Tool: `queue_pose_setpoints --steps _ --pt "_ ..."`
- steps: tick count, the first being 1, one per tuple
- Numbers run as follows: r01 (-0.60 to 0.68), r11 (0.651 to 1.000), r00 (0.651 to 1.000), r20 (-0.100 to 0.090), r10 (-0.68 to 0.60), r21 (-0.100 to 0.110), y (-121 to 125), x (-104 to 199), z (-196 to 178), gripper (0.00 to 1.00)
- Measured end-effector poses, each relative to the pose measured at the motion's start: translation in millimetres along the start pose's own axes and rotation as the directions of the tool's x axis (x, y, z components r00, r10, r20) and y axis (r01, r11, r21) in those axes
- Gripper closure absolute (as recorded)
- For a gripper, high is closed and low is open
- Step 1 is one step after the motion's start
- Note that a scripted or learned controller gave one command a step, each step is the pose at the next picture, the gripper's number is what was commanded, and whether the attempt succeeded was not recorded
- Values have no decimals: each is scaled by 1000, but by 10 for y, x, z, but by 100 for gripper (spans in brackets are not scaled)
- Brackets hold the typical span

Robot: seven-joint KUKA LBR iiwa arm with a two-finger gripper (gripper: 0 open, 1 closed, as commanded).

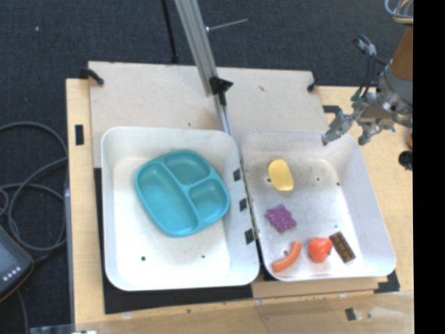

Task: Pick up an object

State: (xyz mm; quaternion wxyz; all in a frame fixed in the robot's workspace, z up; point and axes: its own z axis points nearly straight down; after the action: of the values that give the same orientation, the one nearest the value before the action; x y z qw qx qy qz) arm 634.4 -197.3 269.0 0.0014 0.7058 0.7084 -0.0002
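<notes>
Right bin, near edge: orange carrot-like piece, red tomato-like piece, brown block. Mid-bin: purple lump, then yellow lemon-like piece. Gripper hangs over the bin's far right corner, jaws spread, nothing between them. Nearest target, the yellow piece, lies left and nearer the camera, long axis roughly near-to-far.

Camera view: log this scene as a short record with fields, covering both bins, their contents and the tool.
left bin: holds a teal divided plate
right bin: holds five small items
yellow item: far part of the bin, lying alone
purple item: middle of the bin
orange carrot-like piece: near edge
red-orange round item: near edge, beside a brown bar
tool: above the right bin's far right corner, holding nothing
</notes>
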Motion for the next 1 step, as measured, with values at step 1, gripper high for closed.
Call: queue_pose_setpoints --steps 1 --pt "1 1000 1000 1 -1 1 -2 -6 -1 0"
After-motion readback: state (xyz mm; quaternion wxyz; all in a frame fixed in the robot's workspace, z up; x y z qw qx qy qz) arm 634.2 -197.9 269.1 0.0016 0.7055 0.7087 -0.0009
